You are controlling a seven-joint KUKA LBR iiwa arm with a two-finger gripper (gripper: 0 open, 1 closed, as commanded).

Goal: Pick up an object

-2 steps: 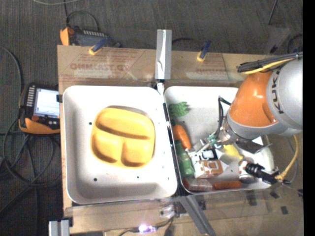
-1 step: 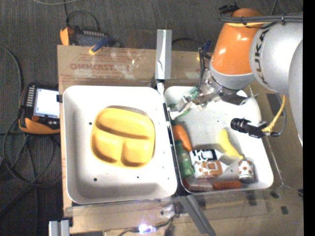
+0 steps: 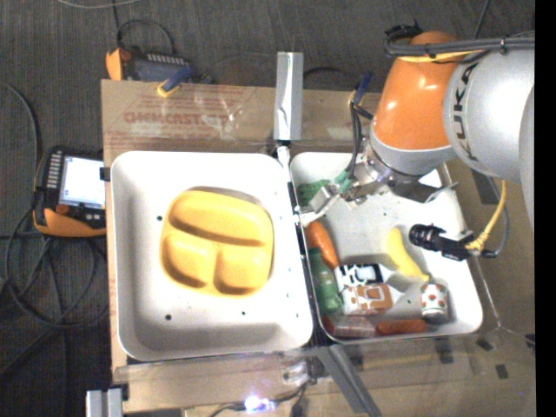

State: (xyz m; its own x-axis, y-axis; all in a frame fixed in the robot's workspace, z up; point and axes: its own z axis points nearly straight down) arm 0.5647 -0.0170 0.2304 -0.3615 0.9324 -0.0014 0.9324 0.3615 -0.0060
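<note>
now the gripper [image 3: 334, 191] is low in the right bin [image 3: 469, 320], by the carrot [image 3: 323, 243]; i cannot tell its state.

Two white bins sit side by side on the bench [image 3: 174, 115]. The left bin [image 3: 130, 320] holds a yellow tray [image 3: 219, 241] with three sections. The right bin [image 3: 465, 307] holds a carrot [image 3: 323, 243], a banana [image 3: 405, 254], a green bottle [image 3: 327, 288] and a small box [image 3: 371, 298]. The grey and orange arm [image 3: 452, 102] hangs over the right bin's far end.
</note>
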